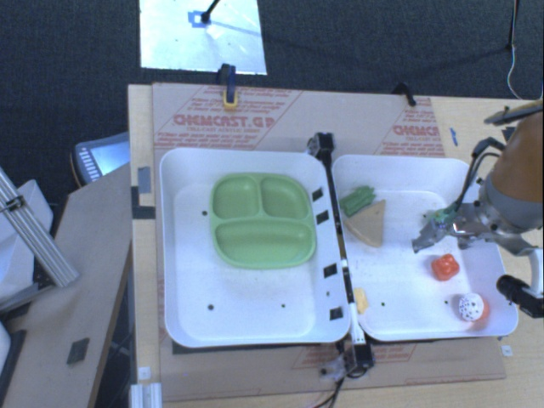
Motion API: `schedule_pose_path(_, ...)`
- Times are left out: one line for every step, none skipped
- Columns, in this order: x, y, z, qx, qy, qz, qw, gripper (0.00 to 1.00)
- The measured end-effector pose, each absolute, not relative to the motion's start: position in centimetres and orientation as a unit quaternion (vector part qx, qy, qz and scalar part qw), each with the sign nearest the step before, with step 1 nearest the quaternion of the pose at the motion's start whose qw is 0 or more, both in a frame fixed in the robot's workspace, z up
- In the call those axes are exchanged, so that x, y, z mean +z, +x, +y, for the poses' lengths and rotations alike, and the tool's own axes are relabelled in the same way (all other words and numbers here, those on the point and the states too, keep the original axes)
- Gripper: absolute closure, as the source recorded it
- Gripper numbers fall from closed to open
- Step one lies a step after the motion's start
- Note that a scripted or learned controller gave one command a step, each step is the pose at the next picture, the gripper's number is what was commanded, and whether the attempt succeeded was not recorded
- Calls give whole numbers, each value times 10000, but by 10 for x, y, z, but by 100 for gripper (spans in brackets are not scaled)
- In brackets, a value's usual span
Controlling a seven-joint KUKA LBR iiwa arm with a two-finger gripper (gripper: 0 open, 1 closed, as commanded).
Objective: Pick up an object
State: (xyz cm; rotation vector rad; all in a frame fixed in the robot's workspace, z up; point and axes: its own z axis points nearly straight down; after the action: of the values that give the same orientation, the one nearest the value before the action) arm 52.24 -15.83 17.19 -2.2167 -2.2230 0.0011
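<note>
Fingers of my gripper (427, 239) hang low in the right white bin (399, 325); I cannot tell how far apart they stand or whether anything sits between them. Just below them lies a small orange lumpy toy (444, 268), nearer the front a white dotted ball (469, 307). Left of me rest a tan wedge (368, 223) and green leafy piece (358, 199); the left bin (183, 313) holds a green divided plate (262, 220)

Hand (427, 235) low in right bin (399, 321), near orange object (444, 268).
</note>
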Motion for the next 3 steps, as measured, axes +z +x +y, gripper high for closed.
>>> schedule_pose_path(116,529,-150,-1,-7060,-7082,6,0)
schedule_pose_path(83,529,-150,1,-7065,-7077,7,0)
schedule_pose_path(95,530,-150,-7,-7065,-7077,-12,100)
